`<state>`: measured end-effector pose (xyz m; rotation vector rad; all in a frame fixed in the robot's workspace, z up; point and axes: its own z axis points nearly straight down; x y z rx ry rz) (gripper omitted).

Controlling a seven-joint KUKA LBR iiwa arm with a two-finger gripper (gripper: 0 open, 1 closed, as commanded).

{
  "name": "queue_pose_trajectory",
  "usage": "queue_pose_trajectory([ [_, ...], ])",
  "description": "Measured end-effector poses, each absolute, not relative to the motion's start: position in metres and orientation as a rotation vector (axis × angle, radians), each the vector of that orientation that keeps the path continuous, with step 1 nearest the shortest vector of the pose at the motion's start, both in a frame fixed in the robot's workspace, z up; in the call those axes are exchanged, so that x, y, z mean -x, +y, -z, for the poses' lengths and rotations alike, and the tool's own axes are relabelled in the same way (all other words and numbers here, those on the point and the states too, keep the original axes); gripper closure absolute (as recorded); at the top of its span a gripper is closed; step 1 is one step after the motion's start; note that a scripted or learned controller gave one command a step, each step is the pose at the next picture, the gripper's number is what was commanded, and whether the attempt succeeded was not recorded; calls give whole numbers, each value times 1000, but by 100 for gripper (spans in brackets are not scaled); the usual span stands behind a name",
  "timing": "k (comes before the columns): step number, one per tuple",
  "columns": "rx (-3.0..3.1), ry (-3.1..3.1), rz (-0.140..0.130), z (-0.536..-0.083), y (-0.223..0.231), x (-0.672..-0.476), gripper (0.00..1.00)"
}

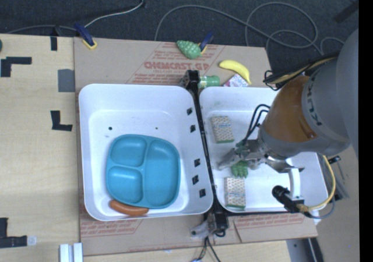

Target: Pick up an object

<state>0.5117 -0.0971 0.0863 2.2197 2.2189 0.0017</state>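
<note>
My gripper [236, 160] reaches down into the right bin [256, 99], its fingertips just above and touching a small green object [239, 169]. Two patterned packets lie in the same bin, one [221, 128] toward the back and one [235, 191] near the front wall. The green object sits between them, partly covered by the gripper. The orange wrist band [288, 116] and the grey arm cover the bin's right half.
The left bin [99, 99] holds a blue divided plate [143, 170] and an orange sausage-shaped toy [128, 208] at its front. Behind the bins on the cardboard lie a yellow banana [235, 69] and a green toy [188, 48]. Cables cross the dark floor behind.
</note>
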Motion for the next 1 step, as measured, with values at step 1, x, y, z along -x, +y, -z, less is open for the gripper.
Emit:
queue_pose_trajectory([
  [1, -2218, 2217, -1, -96, -98, -512, 100],
])
